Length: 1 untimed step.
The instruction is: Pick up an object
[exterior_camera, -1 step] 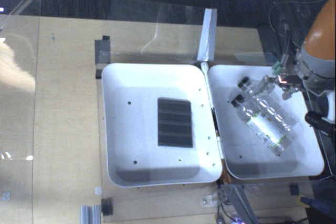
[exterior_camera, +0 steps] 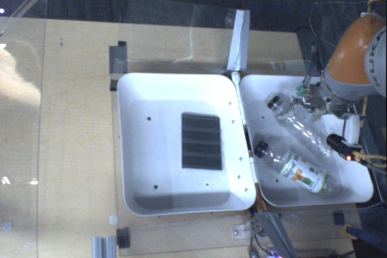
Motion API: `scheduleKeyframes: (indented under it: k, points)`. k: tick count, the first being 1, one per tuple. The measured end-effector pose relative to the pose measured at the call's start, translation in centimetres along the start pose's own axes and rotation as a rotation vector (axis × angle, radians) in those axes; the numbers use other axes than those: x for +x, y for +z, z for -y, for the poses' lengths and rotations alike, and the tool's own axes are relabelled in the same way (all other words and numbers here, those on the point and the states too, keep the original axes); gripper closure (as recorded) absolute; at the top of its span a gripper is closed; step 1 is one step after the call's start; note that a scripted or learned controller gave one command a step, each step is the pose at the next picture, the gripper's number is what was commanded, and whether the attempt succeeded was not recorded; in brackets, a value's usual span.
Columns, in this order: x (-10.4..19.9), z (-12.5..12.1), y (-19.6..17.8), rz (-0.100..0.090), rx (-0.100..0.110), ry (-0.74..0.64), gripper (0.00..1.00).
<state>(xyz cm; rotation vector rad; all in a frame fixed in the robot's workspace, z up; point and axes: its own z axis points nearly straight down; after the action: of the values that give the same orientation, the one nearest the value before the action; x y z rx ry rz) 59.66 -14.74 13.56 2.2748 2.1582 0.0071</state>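
— Where are the bottles, then?

— Both in the right bin [exterior_camera: 363, 190]. The labelled bottle [exterior_camera: 291, 168] lies on its side in the lower part of it, black cap toward the upper left near the wall between the bins, base toward the lower right. Its long axis runs on a diagonal across the floor.

— And the other one?

— The clear bottle [exterior_camera: 297, 122] sits above it, nearly parallel: dark cap up and to the left, body slanting down to the right, under the arm's wrist.

— What's the arm doing?

— The arm [exterior_camera: 357, 60] comes in from the right edge, orange band uppermost, wrist bent down over the right bin's upper right part. The gripper [exterior_camera: 314, 99] hangs just at the clear bottle's upper side.

— Has it got hold of it?

— I can't tell from here; the tool's end is lost against the clear plastic.

— And the left bin [exterior_camera: 139, 130]?

— A dark ribbed tray [exterior_camera: 201, 141] lies flat near its middle, long side running top to bottom.
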Motion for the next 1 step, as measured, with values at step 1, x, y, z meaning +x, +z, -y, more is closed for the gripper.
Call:
scheduleKeyframes:
  k: [1]
  points:
    - [0.66, -6.82, 4.88, 0.000, -0.001, -0.220, 0.00]
